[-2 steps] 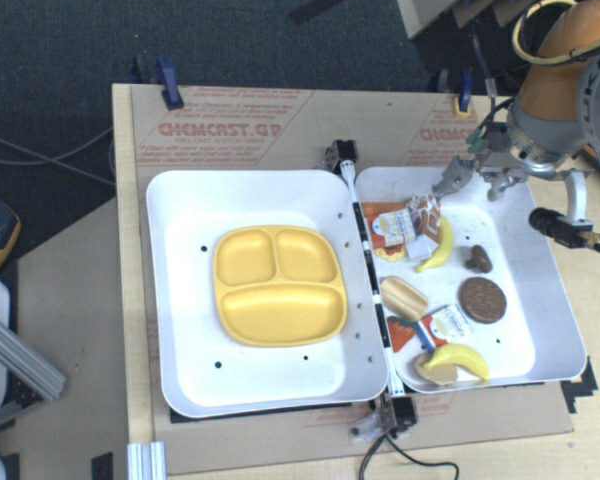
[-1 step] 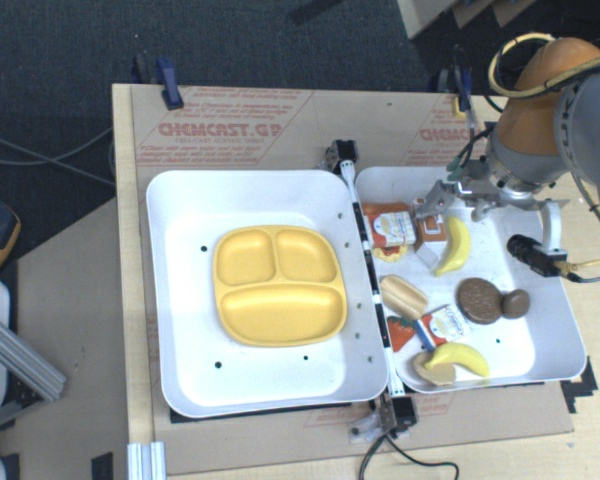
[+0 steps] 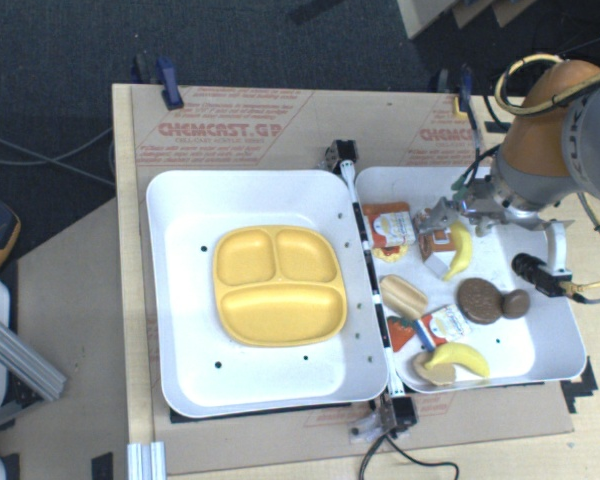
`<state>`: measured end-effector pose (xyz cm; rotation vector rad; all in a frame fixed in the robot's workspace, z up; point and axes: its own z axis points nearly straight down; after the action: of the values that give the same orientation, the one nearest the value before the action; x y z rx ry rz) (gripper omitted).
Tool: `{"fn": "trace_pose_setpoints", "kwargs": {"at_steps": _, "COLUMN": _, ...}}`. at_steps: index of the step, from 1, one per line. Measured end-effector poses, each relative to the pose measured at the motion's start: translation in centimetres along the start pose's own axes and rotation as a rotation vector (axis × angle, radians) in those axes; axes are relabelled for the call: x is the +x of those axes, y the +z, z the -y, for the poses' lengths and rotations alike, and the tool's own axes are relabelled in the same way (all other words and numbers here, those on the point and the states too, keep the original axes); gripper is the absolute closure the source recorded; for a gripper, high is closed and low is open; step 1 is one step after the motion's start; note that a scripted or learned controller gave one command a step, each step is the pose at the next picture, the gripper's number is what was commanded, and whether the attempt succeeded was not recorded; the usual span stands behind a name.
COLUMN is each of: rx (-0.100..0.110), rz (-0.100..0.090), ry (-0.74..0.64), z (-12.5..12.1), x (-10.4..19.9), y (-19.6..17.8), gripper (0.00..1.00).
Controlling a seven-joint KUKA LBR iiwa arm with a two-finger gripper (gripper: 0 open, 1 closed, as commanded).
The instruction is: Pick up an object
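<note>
The tool (image 3: 442, 230) is sitting low in the right bin (image 3: 555, 353), at about ten o'clock from that bin's middle, with the grey and orange arm (image 3: 540, 138) reaching in from two o'clock. Whether it is spread, pressed together or pinching anything I cannot tell; its tip is merging with the clutter beneath it.

Any of the things here could be serving as the task's object, and all of them are lying in the right bin. A yellow banana (image 3: 461, 251) is lying just beside the tool at its three o'clock side, and an orange-and-white packet (image 3: 391, 228) is lying at its nine o'clock side. A tan bread roll (image 3: 403, 294) is resting toward six o'clock, a brown round piece (image 3: 479, 300) at about four o'clock, and a second banana (image 3: 457, 360) near the bin's six o'clock edge.

The main risk, as I am judging it, is crowding: the tool is coming down between packet and banana, so it may be nudging both aside and closing on nothing, or catching two at once. The banana's curved, smooth skin is likely to be slipping out of a narrow pinch. The flat packet is offering little to bite.

The left bin (image 3: 180, 368) is carrying a yellow divided plate (image 3: 279, 285), well apart from the action.
</note>
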<state>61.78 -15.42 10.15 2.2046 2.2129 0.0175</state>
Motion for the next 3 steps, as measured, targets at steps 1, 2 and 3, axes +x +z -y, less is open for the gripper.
{"fn": "trace_pose_setpoints", "kwargs": {"at_steps": 1, "rx": 0.000, "rz": 0.001, "ry": 0.000, "z": 4.8, "x": -0.9, "y": 0.2, "gripper": 0.00}}
{"fn": "trace_pose_setpoints", "kwargs": {"at_steps": 2, "rx": 0.012, "rz": -0.001, "ry": 0.001, "z": 5.7, "x": 4.3, "y": 1.3, "gripper": 0.00}}
{"fn": "trace_pose_setpoints", "kwargs": {"at_steps": 3, "rx": 0.011, "rz": -0.002, "ry": 0.005, "z": 5.7, "x": 4.1, "y": 0.2, "gripper": 1.00}}
